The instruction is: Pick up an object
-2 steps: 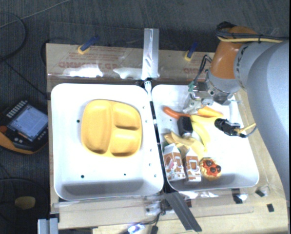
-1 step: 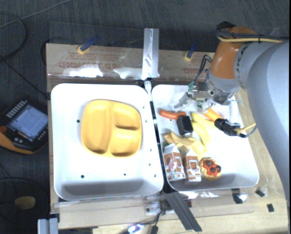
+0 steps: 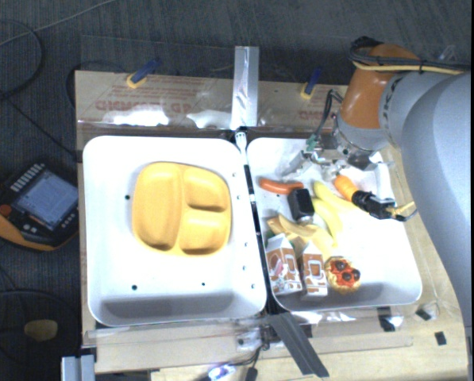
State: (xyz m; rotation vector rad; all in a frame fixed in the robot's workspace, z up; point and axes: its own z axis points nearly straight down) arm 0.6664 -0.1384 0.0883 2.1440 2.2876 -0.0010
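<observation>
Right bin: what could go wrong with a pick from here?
1. Clutter: the banana, black object and sausage lie packed together, so a grasp may catch two things or nudge neighbours.
2. The two cartons stand side by side, touching, hard to separate.
3. The gripper sits near the right bin's far wall, so a descent there may clip it.

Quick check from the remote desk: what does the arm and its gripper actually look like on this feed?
The arm is a thick, smooth, rounded grey body with an orange band above the wrist. Below the band, the gripper is a compact cluster of dark and metallic parts over the right bin, with thin dark cables looping beside it. Finer markings are too small to read.
</observation>
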